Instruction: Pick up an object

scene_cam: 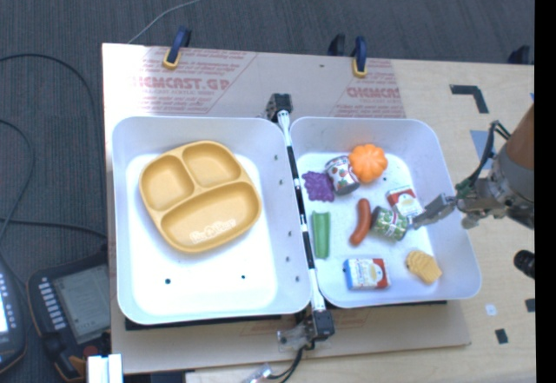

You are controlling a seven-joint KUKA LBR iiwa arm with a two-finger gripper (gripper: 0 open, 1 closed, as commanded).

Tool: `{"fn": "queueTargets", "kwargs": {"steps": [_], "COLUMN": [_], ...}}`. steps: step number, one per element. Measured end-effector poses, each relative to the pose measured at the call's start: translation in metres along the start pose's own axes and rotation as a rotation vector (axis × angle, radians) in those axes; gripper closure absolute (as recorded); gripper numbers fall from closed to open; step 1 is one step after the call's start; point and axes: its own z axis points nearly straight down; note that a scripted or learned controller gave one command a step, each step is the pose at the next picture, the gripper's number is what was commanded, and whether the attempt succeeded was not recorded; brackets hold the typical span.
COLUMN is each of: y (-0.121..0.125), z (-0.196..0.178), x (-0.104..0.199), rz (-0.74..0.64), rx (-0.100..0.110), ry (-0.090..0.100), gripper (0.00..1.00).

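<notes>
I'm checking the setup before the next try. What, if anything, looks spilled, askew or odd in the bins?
Nothing stands out. The yellow plate lies flat, slightly turned, in the left bin. The toy foods, such as the orange pumpkin and red sausage, lie loose inside the right bin.

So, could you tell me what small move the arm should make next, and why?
Probably ease the gripper a little further left and down toward the green can. It sits over the right bin just beside the can, with nothing visibly between its tips, and the can is the closest item.
</notes>
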Motion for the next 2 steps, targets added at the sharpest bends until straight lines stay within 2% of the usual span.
{"fn": "queueTargets", "kwargs": {"steps": [1, 2], "y": [0.029, 0.030], "z": [0.110, 0.099], "x": [0.023, 0.025], "rz": [0.000, -0.004], "rx": [-0.007, -0.007], "ry": [-0.001, 0.005], "gripper": [0.00, 1.00]}}
